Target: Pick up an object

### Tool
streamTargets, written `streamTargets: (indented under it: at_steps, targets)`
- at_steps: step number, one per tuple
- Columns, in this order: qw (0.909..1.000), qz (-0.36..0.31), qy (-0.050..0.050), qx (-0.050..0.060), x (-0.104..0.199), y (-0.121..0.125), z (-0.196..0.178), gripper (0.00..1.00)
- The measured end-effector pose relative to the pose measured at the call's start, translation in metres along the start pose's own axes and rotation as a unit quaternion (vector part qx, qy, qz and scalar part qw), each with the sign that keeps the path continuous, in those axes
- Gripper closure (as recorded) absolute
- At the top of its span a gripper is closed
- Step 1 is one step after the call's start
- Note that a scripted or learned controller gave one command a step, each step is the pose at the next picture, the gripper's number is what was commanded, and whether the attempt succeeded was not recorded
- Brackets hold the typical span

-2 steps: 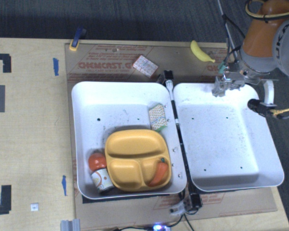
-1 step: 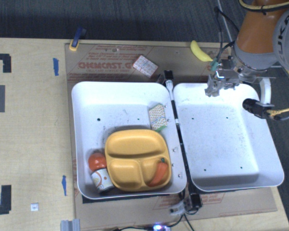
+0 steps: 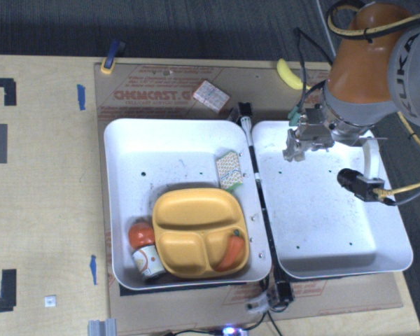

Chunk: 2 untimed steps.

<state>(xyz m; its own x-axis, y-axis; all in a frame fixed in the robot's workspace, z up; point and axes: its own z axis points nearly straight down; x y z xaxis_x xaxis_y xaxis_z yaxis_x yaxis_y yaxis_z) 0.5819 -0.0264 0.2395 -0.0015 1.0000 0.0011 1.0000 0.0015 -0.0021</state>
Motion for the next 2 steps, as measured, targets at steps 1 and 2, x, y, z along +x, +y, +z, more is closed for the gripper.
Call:
streamTargets:
  at_steps: [1,2]
  targets:
    - [1.0000,0.000,0.000,0.000,0.074,-0.067,0.015,1.00]
    - [1.0000,0.001,0.000,0.000,0.078,-0.102,0.011,1.00]
